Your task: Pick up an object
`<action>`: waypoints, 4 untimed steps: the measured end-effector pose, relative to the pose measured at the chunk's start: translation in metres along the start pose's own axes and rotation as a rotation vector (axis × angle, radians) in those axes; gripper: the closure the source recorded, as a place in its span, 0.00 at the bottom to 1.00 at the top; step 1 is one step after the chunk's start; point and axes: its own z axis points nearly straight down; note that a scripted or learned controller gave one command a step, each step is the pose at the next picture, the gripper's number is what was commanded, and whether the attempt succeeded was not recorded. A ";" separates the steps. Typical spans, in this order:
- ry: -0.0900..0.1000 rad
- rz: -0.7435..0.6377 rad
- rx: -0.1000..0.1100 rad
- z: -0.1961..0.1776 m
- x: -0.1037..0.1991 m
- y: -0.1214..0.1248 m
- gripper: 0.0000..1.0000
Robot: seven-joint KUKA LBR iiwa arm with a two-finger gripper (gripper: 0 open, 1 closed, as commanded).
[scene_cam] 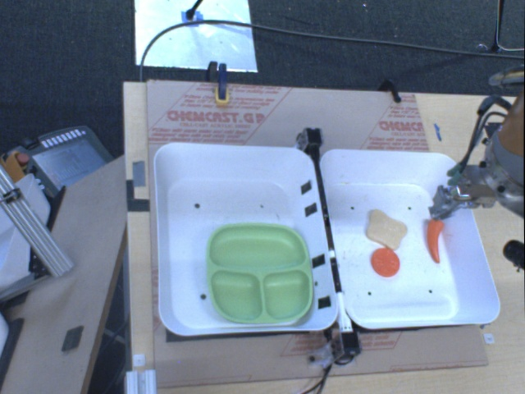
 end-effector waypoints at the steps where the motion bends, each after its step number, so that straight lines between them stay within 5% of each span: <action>1: 0.002 -0.005 0.002 -0.001 0.059 -0.007 1.00; 4: 0.003 -0.005 0.005 0.041 0.214 -0.029 1.00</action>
